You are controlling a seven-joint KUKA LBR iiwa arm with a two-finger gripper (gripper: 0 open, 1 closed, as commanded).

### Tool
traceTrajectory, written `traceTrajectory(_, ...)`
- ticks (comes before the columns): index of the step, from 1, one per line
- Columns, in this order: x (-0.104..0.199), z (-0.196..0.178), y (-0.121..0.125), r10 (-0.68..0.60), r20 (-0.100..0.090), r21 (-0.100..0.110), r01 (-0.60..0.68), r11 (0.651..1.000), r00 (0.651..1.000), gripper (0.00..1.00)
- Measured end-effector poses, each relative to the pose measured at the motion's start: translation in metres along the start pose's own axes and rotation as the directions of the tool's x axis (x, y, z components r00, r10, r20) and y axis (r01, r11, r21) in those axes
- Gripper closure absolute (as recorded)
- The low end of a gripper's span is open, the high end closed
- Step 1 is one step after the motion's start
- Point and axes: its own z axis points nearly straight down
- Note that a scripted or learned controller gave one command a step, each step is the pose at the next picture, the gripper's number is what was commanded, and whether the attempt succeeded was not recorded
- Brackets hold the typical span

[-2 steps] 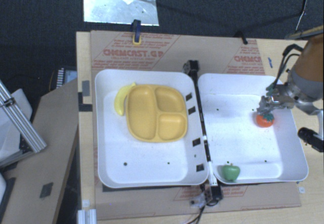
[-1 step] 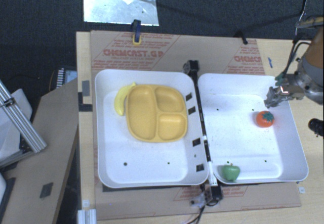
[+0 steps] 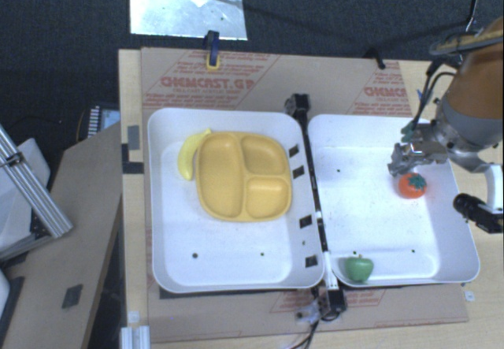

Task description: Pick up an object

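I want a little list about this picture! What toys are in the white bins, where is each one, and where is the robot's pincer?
left bin: holds a yellow divided plate and a banana
banana: tucked against the plate's left edge, partly under it
right bin: holds an orange tomato toy and a green apple toy
tomato toy: near the right side of its bin
apple toy: at the near left corner of its bin
pincer: just above the tomato toy
pincer holding anything: cannot tell
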Motion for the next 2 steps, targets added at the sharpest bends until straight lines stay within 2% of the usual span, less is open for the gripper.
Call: traceTrajectory(2, 0.103, -0.008, -0.018, -0.003, -0.001, 0.0, 0.003, 1.0, 1.0, 1.0)
